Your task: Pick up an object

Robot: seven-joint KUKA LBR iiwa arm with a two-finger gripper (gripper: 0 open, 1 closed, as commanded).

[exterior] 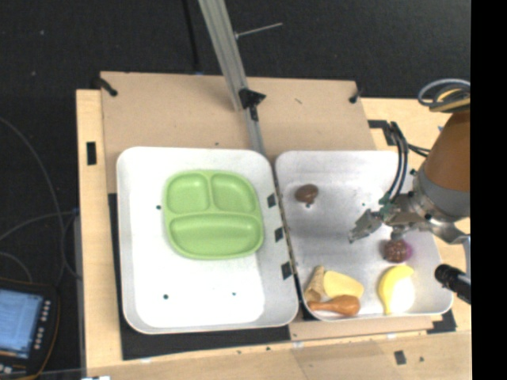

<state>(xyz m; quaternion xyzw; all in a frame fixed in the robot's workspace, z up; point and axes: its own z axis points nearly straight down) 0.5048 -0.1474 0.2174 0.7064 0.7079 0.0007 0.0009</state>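
We are seeing the gripper [369, 226] hovering over the right bin [337, 172], fingers spread apart, gripping nothing. The purple fruit [397, 250] is lying just beside it, toward the bin's near right.

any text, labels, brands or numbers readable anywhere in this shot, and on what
No text can be read anywhere.
Screen at the lower left: glowing bluish content, too small and blurred to read.
Green tray, both white bins, the food items and the arm: no print or labels visible.
Bench: only dark marks and clips, no lettering.
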